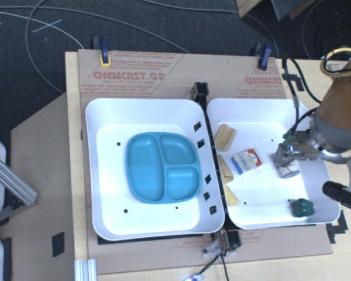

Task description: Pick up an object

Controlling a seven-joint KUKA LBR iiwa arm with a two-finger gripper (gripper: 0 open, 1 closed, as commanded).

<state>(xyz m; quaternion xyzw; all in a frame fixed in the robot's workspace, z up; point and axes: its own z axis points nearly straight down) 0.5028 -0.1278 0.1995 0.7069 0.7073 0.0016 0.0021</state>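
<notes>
Towering closest to the lens at the right edge: grey arm (333,119) with an orange band, reaching in over the right bin (269,220). Hanging low over that bin's right half, gripper (288,160) pointing down toward the white floor. Not showing whether it is spread or pressed together, the angle and the blur hiding that.

Lying loose in the same bin, all apart from the gripper:
- small red, white and blue packet (246,160), resting near the gripper on its left, tilted
- tan block (224,136), sitting toward the far left corner
- two tan pieces (225,170), leaning along the left wall, one nearer the front
- green lump (302,207), sitting by the front right corner, near a black part of the arm

Filling the middle of the left bin (99,157): blue divided plate (164,167), lying flat with three compartments facing up.

Running between the two bins, a row of black clips (206,157), holding the touching rims together.

Sitting under both bins, brown sheet (134,72) with red lettering, covering the table and being pinned at the far edge by a yellow and blue clamp (105,51) and a blue clamp (264,54).
</notes>
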